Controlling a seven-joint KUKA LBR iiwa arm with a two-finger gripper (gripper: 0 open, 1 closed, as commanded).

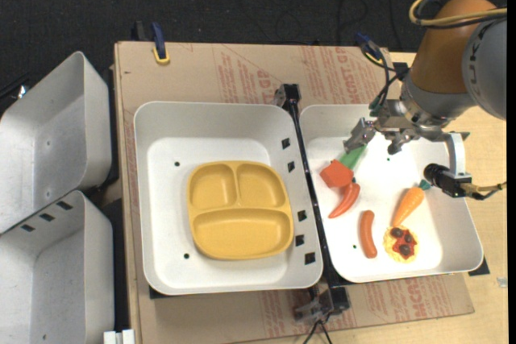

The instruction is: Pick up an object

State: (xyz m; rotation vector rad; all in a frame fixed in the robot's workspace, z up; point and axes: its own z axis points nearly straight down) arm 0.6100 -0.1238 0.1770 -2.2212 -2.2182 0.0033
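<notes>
Two white bins sit side by side on the bench. Left bin (153,173) holds a yellow divided tray (239,209). Right bin (459,242) holds a toy carrot (407,206), red chili (347,200), sausage (368,234), small pizza slice (401,243) and an orange-red pepper with green stem (340,169). Gripper (377,137) hangs over the bin's far side, just above the pepper's stem — finger state cannot be determined.

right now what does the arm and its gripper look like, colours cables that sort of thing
The arm is rounded and grey, with an orange band above the wrist and a yellowish cable looped over it. The gripper is a dark metal assembly with thin black wires running to it.
</notes>
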